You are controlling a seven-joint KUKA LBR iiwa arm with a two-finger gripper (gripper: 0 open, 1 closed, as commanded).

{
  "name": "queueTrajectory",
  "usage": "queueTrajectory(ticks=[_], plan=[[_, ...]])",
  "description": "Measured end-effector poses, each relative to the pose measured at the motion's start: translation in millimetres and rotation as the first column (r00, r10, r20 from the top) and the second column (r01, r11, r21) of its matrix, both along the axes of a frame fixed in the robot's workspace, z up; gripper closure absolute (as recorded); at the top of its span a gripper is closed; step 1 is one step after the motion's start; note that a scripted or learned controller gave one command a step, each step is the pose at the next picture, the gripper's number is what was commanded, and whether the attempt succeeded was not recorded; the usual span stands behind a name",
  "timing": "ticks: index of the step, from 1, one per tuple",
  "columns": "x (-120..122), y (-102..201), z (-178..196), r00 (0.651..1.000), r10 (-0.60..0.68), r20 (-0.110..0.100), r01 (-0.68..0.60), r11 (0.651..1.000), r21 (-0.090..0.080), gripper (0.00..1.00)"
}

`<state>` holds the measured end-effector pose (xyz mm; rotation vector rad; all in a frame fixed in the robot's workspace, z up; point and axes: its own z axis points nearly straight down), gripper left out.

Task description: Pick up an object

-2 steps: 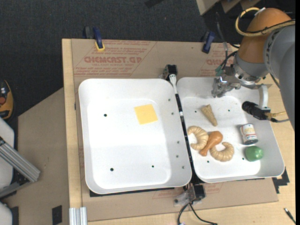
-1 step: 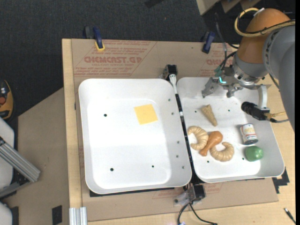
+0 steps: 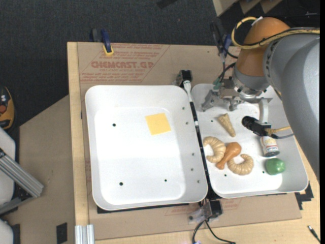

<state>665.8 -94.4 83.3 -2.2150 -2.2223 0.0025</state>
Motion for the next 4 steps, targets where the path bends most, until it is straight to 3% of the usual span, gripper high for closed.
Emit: queueTrajectory(ticks=[1, 2, 3, 4], plan=[[-72, -24, 1, 1.000, -0.007, -0.004, 0.007, 1.000, -0.001, 0.00], [-134, -72, 4, 1.000, -0.009, -0.002, 0.009, 1.000, -0.001, 0.00], [-186, -89, 2, 1.000, 0.004, 0.002, -0.005, 1.000, 0.015, 0.00], [-143, -102, 3, 1.000, 0.015, 0.003, -0.015, 0.999, 0.030, 0.00]])
